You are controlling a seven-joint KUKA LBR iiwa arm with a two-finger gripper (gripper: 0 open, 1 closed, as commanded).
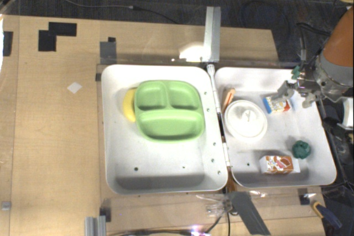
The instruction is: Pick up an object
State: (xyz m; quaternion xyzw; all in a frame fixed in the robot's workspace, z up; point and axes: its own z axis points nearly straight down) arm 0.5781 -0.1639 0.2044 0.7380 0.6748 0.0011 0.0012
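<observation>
The green tray [167, 109] fills the left bin's [119, 168] 12 o'clock half; bare floor lies toward 6. The right bin [326, 168] is crowded throughout.

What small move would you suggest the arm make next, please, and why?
Probably a short descent straight onto the small blue-and-white packet. The gripper sits above the right bin, close to that packet's upper right, and nothing shows between its fingers. The white round lid and green ball lie farther off.
</observation>
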